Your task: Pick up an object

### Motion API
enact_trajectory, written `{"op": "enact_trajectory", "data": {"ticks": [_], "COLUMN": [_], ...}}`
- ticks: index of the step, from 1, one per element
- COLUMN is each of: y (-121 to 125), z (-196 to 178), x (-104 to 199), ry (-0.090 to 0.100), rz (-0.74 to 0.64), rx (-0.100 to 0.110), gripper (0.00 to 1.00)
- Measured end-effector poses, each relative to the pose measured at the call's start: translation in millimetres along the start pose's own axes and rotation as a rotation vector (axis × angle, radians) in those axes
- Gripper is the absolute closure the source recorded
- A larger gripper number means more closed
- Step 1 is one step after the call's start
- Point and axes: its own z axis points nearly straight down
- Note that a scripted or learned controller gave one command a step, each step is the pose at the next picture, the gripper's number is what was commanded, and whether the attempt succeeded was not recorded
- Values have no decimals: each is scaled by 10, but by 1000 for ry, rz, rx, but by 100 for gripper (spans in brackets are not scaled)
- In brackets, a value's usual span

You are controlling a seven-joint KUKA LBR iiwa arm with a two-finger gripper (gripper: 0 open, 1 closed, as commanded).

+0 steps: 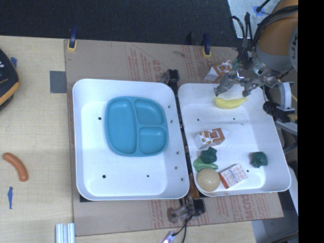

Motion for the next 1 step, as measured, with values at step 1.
{"op": "enact_trajectory", "data": {"ticks": [1], "y": [-13], "z": [-130], "x": [-631], "ry": [-2], "rz": [3], "rx": [1], "gripper": [0]}}
